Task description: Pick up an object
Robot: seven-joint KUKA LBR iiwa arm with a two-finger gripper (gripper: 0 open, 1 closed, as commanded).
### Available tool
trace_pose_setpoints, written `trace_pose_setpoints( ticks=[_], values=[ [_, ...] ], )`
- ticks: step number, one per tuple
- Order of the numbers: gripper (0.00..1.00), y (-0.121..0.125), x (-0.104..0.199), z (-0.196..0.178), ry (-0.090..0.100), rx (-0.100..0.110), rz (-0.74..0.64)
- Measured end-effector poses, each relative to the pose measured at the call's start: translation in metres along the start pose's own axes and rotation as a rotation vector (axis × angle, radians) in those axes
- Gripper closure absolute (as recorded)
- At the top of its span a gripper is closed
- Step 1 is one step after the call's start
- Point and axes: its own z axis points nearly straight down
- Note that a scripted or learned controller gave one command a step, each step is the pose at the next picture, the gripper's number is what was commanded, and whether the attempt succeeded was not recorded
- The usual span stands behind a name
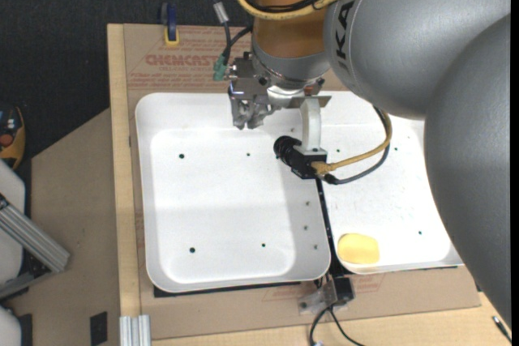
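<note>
While the gripper [247, 116] hangs upper-centre, nothing is picked up.
Whether its fingers are parted I cannot tell; yellow object [358, 248] lies lower right, untouched.

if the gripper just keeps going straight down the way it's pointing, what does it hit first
Most likely the bare white floor of the left bin, near its back wall. The gripper points down over that spot with nothing under it. The yellow object lies in the right bin, well off that line. Height is unclear.

A robotics lab: a grey industrial arm [422, 53] fills the upper right, over white bins [219, 198] on a brown board [134, 93], with aluminium framing [32, 243] lower left.
</note>
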Motion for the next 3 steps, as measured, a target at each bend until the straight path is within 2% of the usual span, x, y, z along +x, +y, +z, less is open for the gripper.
trace_pose_setpoints(
  ticks=[1,2,3],
  values=[
    [1.0,0.004,-0.143,-0.057,-0.007,-0.015,0.021],
    [1.0,0.049,-0.098,0.007,-0.001,-0.003,0.002],
    [1.0,0.025,-0.089,-0.014,0.0,-0.005,0.005]
  ],
)
